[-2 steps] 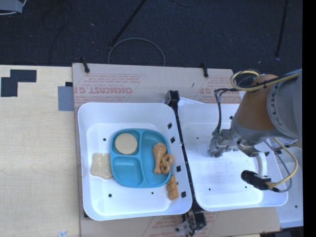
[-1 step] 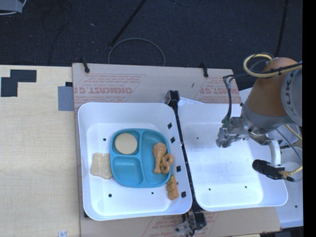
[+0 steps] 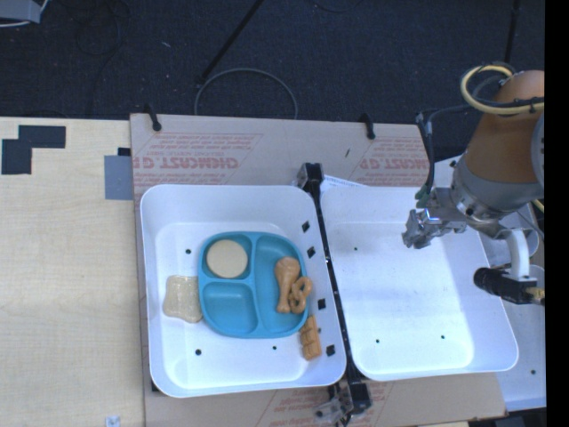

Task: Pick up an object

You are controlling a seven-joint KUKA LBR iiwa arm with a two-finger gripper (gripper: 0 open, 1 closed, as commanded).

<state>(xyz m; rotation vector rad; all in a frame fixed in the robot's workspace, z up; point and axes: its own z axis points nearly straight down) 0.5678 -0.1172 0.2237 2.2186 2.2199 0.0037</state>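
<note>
Camera view: claw, its state impossible to tell, hangs over bare bin floor; descending here would likely grasp nothing, food lying far leftward.

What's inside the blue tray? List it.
The blue tray holds a round tan disc and a knobbly tan piece; its lower compartment looks bare. Anything underneath is covered.

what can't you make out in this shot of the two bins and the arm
- Gripper, camera view: small and dark over the right bin; whether its fingers are open or shut is too small to tell.
- Arm: cut off by the right edge.
- Tan pieces on the blue tray: too blurred to identify; the piece below the tray too.
- Pale item left of the tray: its right edge meets the tray; overlap unclear.
</note>
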